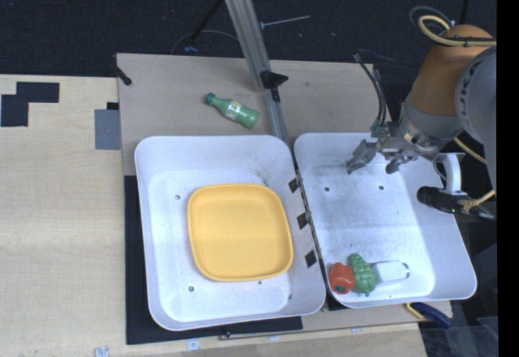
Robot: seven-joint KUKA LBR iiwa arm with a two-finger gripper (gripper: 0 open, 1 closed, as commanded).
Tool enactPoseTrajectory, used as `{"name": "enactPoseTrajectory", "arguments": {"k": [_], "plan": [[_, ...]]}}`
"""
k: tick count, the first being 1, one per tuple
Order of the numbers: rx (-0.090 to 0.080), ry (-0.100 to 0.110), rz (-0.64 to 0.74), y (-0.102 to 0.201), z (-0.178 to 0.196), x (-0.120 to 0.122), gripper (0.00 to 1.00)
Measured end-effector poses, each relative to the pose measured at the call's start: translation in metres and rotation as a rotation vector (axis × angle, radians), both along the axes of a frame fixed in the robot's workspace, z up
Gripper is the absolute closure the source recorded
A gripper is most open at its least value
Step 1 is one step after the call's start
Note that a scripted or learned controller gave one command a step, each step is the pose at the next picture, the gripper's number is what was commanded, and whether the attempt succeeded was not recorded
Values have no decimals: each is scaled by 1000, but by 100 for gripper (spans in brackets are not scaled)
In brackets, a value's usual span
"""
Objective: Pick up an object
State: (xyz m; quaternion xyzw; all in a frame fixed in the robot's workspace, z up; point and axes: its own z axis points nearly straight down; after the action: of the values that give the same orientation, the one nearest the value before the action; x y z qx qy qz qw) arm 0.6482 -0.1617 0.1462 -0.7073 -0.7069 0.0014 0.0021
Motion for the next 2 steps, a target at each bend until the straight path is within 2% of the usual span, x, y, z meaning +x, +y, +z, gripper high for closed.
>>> {"name": "enactPoseTrajectory", "arguments": {"k": [1, 2], "plan": [[0, 0, 2, 1, -53, -1, 0], [-1, -5, 1, 0, -40, 0, 100]]}}
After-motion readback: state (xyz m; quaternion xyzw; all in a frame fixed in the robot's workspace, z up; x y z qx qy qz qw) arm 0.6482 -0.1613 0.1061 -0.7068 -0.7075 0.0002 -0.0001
